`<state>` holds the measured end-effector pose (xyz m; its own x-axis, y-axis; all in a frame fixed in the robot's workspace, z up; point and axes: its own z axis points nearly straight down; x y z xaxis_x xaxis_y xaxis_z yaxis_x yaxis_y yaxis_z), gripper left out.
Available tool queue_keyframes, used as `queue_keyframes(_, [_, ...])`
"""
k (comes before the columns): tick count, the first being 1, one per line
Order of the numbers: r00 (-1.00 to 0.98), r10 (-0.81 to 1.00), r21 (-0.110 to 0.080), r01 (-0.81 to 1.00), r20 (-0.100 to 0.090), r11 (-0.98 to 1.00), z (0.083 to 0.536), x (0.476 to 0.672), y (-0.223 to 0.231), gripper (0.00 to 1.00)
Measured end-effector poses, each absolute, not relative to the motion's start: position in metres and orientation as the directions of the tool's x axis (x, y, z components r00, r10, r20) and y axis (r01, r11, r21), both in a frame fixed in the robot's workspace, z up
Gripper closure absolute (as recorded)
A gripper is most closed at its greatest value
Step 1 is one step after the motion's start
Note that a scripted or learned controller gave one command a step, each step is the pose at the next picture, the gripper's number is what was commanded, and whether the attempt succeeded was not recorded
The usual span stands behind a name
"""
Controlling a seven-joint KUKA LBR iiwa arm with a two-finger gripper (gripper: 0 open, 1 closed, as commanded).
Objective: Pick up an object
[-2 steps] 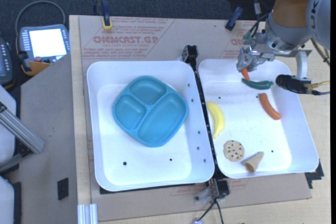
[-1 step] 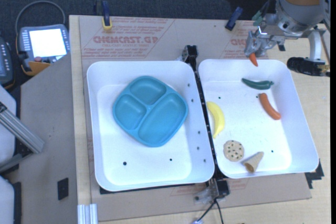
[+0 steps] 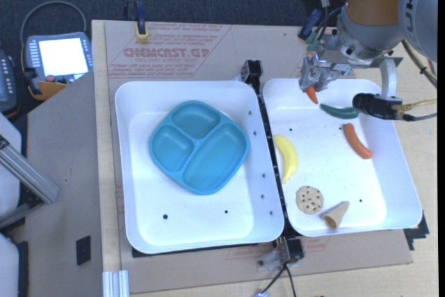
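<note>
Your gripper [image 3: 314, 83] hangs over the far end of the right bin [image 3: 403, 184], metal fingers pinched on a small orange carrot-like piece [image 3: 313, 94]; beside it lies a curved dark green pepper [image 3: 338, 110], then a smooth orange sausage [image 3: 357, 140]; nearer you see a glossy yellow banana [image 3: 286, 156], a speckled round cookie [image 3: 309, 199] and a tan cone [image 3: 336, 213]; the left bin [image 3: 132, 149] bears a blue sectioned plastic plate [image 3: 199, 147].

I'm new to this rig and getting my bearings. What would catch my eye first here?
The blue divided plate in the left bin stands out most. The right bin holds a banana, a cookie and a hot dog, with the gripper at its far edge.
</note>
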<state>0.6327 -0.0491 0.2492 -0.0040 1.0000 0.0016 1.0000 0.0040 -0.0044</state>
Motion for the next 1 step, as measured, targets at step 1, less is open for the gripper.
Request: queue_keyframes(1, [-0.004, 1.000, -0.004, 1.000, 0.002, 0.005, 0.2453, 0.6048, -0.0014, 1.00])
